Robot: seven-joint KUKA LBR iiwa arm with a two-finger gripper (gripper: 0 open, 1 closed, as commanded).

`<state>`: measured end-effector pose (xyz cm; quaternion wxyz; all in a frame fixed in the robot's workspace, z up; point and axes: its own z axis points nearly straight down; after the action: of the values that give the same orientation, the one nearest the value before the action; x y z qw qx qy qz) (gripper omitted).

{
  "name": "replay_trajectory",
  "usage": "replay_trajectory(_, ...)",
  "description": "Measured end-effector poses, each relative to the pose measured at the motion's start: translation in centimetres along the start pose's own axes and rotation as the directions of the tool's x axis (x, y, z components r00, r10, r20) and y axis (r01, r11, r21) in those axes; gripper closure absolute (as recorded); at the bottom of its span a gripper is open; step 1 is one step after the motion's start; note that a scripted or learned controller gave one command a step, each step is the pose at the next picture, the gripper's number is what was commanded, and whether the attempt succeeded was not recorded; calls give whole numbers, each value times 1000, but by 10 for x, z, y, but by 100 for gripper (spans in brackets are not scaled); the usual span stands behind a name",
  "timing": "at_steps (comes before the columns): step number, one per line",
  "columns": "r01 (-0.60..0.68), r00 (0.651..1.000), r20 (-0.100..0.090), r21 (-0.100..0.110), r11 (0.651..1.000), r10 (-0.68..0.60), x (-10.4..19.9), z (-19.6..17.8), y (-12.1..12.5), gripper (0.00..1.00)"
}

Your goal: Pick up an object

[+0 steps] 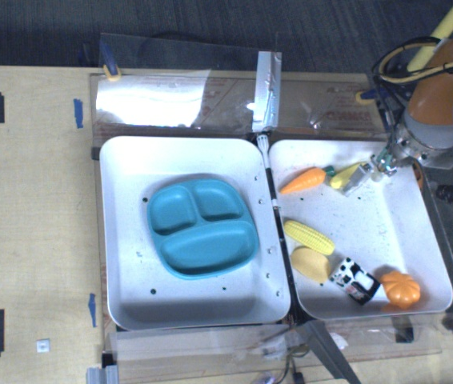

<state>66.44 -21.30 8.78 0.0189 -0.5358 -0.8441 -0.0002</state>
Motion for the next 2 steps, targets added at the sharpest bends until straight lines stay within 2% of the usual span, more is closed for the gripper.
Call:
replay_trajectory(1,115,993,1,2,993,-115,-2,0,-2,0)
replay_trajectory(2,116,993,34,-20,993,-116,-6,-14,3,100)
